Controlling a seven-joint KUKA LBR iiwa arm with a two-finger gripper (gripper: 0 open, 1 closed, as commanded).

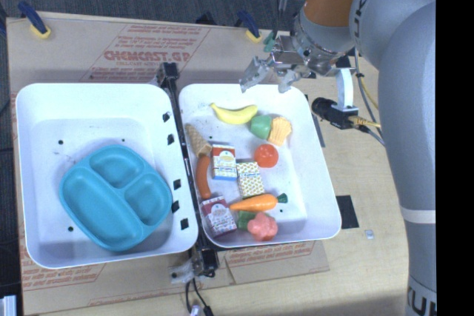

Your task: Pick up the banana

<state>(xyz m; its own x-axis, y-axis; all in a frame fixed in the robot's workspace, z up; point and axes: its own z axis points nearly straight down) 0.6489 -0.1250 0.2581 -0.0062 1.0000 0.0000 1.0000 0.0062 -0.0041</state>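
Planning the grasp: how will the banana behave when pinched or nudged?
The banana looks like smooth moulded plastic, so probably stiff, light and a bit slippery. Its curved shape may let it rock or spin if nudged. The green-and-yellow toy beside it may block sliding.

Blue divided plate (pixel 115 196) in left bin (pixel 29 159); carrot (pixel 255 203), tomato (pixel 266 155), perhaps sausage (pixel 203 177) in right.

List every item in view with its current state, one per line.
banana: lying flat in the right bin, not held
hand: open, above the bin's far rim, holding nothing
carrot: lying on its side
tomato: resting beside the small boxes
corn: lying against the green pepper
blue divided plate: right way up in the left bin
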